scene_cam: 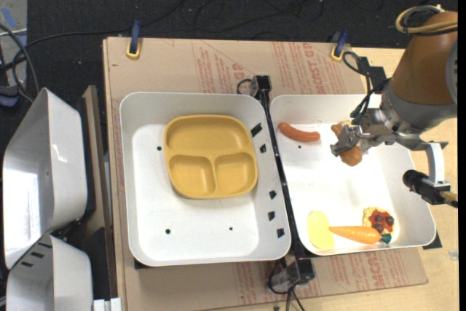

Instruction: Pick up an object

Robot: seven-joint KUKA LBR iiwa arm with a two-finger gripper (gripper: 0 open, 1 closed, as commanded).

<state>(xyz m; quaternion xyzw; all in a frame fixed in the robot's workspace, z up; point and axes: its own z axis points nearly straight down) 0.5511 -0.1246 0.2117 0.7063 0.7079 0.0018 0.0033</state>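
Brown toy piece [351, 155] is the thing you want to watch: it sits in the right bin [408, 186], near that bin's far edge, directly under the gripper [348, 143]. The fingers overlap it from above, but the angle hides whether they close around it or merely stand over it, so you cannot tell how wide they are or whether anything is caught.

The arm [426, 69] leans in from the right and bends the wrist down toward that piece, which suggests the program picked it as its target, probably because it lies apart from its neighbours with room on every side. The sausage [299, 132] lies just to its left, near the same far edge, clear of the fingers.

You can see why the near corner is a harder choice: the carrot [355, 234] lies touching the yellow disc [318, 228], and the pizza slice [379, 219] sits just beside the carrot's thick end, so a closing grip there would likely nudge more than one thing.

The left bin [145, 222] holds a yellow divided plate [211, 156], flat and broad, which you should judge a poor fit for two fingers.
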